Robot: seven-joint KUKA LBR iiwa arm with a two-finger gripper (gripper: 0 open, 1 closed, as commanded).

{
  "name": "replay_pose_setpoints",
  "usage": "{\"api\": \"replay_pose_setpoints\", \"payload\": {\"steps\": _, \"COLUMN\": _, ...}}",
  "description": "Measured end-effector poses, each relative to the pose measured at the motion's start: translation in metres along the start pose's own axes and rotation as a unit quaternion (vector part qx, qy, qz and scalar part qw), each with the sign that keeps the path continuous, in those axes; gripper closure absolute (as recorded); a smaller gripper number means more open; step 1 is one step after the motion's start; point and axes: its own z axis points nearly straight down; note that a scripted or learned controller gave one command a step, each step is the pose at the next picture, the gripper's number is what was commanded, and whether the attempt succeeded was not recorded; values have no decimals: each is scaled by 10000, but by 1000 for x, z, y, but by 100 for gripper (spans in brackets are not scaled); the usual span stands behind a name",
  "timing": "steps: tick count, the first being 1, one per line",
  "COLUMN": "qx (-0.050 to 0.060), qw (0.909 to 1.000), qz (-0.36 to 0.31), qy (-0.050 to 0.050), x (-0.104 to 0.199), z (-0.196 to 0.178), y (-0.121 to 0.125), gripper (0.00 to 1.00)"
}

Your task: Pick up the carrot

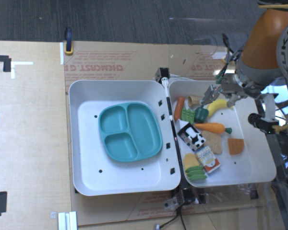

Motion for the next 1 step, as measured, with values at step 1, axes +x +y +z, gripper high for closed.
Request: {"api": "replay_pose_setpoints", "payload": {"steps": 1, "qx": -95, "qw": 9974, "qz": 718, "qy": 4, "x": -15, "z": 102, "y": -36, "gripper": 0}}
